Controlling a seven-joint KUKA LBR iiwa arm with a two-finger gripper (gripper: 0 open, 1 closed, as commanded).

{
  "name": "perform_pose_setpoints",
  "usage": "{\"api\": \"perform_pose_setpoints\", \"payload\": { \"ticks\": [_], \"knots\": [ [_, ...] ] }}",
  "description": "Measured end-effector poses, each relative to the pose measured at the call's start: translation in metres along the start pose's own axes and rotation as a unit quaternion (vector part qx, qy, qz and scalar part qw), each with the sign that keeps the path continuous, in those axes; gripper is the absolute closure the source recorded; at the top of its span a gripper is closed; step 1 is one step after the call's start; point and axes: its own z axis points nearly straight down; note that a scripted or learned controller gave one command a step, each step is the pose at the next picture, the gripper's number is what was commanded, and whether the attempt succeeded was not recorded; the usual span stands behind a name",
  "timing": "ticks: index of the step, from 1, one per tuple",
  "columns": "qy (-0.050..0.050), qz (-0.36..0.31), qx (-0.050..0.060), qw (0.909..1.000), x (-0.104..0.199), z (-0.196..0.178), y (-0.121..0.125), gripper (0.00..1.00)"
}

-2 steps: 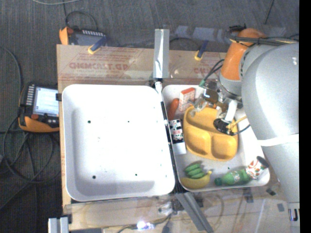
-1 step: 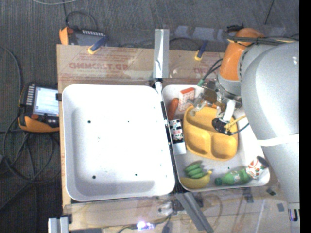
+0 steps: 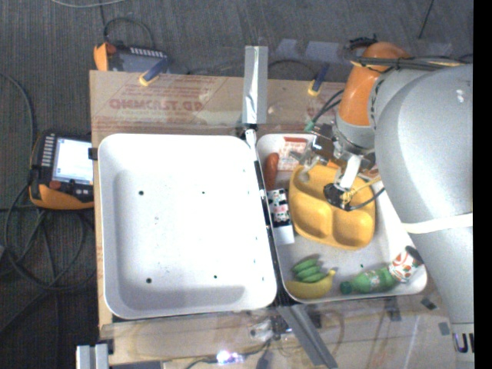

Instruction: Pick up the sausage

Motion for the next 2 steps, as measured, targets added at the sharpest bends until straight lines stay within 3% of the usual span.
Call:
{"api": "perform_pose_setpoints", "payload": {
  "ticks": [2],
  "knots": [
    [0.0, -0.022, -0.002, 0.9997, 0.0024, 0.0005, 0.0001, 0.0]
  ]
}}
